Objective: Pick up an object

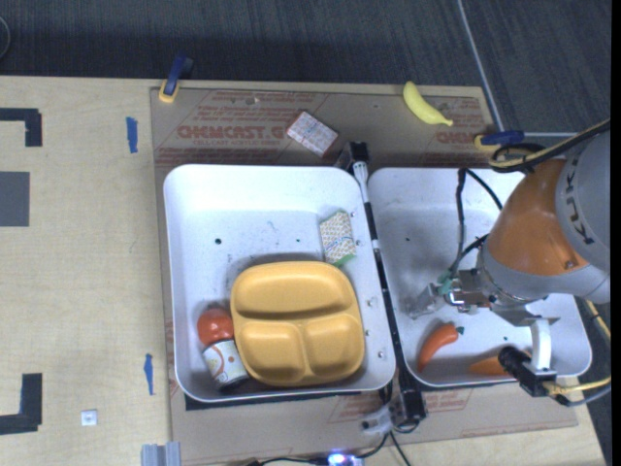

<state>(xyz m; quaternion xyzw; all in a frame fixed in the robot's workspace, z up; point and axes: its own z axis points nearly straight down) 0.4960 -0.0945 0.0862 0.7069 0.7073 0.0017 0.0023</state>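
Note:
My gripper (427,300) hangs low over the middle of the right bin (417,202), on the grey arm with the orange band that comes in from the right. Just below and to the right of it, an orange-red chilli pepper (439,343) lies on the bin floor, apart from the gripper. A second orange object (485,365) lies near the front wall, partly hidden by the arm. In the left bin (184,212) sit a yellow compartment tray (296,320), a red-orange toy (214,325), a small can (223,361) and a patterned packet (337,235).
Behind the bins, a yellow banana (425,105) and a patterned packet (311,132) lie on the cardboard. Blue clamps (176,76) (500,139) hold the cardboard's back edge. A black divider strip (374,241) runs between the bins. Cables trail by the arm at the front right.

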